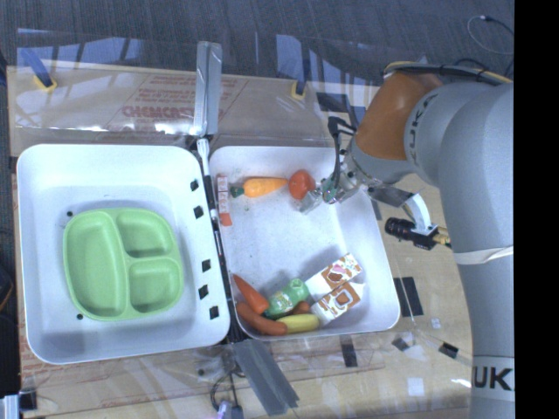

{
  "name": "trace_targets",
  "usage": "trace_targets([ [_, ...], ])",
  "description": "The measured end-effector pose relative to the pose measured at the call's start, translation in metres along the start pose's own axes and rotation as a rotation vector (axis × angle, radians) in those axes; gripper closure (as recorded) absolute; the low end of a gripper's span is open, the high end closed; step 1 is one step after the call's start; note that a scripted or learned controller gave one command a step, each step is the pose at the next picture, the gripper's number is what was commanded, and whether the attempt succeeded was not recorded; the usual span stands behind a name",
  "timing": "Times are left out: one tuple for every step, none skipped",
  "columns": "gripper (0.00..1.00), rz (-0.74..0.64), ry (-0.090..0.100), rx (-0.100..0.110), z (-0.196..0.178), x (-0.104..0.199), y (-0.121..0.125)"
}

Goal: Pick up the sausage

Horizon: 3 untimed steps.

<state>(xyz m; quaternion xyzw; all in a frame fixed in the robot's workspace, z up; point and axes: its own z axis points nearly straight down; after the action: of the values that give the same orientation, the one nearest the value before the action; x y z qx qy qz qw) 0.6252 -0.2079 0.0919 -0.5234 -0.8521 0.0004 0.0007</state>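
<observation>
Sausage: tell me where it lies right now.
The sausage lies in the right bin, at its near left corner, beside the carrot and the yellow banana. The gripper is at the bin's far side, near the tomato.

A robot lab: taped bench (pixel 131 103), 2 white bins (pixel 35 260), toy food.

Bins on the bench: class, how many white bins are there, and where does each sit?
2. The left bin holds a green divided plate. The right bin holds the toy food, with the gripper at its far edge.
</observation>
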Motion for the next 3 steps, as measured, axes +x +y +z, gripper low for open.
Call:
trace_targets([
  [1.0, 0.35, 0.009, 0.023, 0.004, -0.013, 0.011],
  [1.0, 0.039, 0.001, 0.0, 0.0, 0.015, -0.024],
  [1.0, -0.193, -0.002, -0.001, -0.144, 0.095, -0.013],
])
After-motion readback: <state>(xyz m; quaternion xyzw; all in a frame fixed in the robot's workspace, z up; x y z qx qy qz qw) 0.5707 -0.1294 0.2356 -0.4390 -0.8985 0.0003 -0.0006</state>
